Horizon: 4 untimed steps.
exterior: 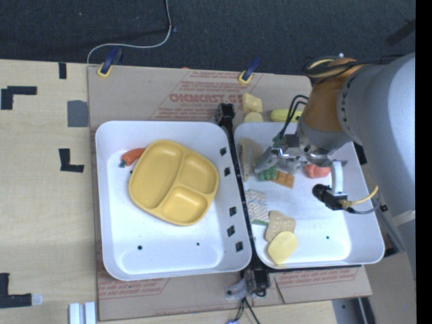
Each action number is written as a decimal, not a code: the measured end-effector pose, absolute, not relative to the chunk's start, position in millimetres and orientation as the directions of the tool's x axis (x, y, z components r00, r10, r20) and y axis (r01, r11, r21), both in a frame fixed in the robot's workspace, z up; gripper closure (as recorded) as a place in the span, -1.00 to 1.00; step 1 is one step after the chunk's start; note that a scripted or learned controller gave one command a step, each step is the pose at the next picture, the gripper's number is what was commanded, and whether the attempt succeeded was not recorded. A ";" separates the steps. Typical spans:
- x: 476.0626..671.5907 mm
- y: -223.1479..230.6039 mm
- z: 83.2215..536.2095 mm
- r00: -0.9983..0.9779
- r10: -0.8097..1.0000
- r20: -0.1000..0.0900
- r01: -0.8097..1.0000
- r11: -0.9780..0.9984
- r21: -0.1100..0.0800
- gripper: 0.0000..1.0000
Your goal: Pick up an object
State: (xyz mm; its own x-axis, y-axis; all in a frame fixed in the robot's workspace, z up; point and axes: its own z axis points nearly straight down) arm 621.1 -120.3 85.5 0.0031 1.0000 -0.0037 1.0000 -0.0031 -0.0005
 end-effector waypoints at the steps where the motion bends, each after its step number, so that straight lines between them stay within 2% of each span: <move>1: 641.2 -112.4 83.7 0.002 1.000 -0.013 0.999 -0.002 -0.037 -1.00; 2: 630.0 -133.2 85.5 0.001 1.000 -0.002 1.000 -0.001 0.000 -1.00; 3: 614.8 -102.4 85.8 0.000 1.000 -0.009 1.000 0.000 0.001 -1.00; 4: 654.2 -111.9 83.2 -0.003 1.000 -0.015 0.999 0.002 -0.042 -1.00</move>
